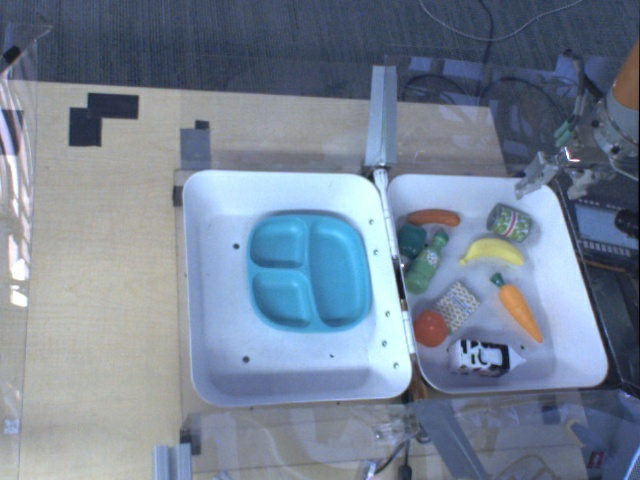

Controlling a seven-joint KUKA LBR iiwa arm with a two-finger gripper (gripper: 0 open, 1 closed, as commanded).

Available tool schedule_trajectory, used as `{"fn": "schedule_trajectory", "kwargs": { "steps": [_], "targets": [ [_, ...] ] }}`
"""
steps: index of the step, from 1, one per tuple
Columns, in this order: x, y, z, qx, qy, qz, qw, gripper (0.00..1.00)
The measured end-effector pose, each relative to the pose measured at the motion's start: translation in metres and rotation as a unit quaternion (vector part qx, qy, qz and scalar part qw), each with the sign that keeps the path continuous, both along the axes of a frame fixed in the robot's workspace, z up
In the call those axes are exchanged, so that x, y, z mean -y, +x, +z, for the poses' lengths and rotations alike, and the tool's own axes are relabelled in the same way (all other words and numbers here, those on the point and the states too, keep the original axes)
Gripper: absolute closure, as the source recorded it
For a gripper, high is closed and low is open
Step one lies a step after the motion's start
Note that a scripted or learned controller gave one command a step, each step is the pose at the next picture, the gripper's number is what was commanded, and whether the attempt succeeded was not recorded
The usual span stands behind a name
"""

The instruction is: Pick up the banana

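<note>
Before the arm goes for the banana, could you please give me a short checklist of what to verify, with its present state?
1. Banana lies in the right bin: ok.
2. Banana top uncovered: ok.
3. Room around it: the green can lies close above it and the carrot just below: not ok.
4. Claw over the banana: not ok, it sits at the bin's upper right corner.
5. Claw open: cannot tell.
</note>
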State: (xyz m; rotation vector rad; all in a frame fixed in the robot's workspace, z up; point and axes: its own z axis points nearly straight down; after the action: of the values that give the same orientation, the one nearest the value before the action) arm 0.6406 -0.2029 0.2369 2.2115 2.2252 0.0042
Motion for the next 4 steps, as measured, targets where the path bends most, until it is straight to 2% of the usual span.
{"fn": "schedule_trajectory", "kwargs": {
  "steps": [1,2,3,4],
  "targets": [
    [-0.053,-0.019,-0.095,0.0,0.0001,0.045,0.999,0.0],
    [-0.046,-0.031,-0.135,0.018,-0.0063,0.058,0.9981,0.0],
    [-0.054,-0.017,-0.101,0.002,-0.001,0.113,0.9935,0.0],
    [-0.047,-0.02,-0.148,0.002,-0.0002,0.153,0.9882,0.0]
  ]
}}
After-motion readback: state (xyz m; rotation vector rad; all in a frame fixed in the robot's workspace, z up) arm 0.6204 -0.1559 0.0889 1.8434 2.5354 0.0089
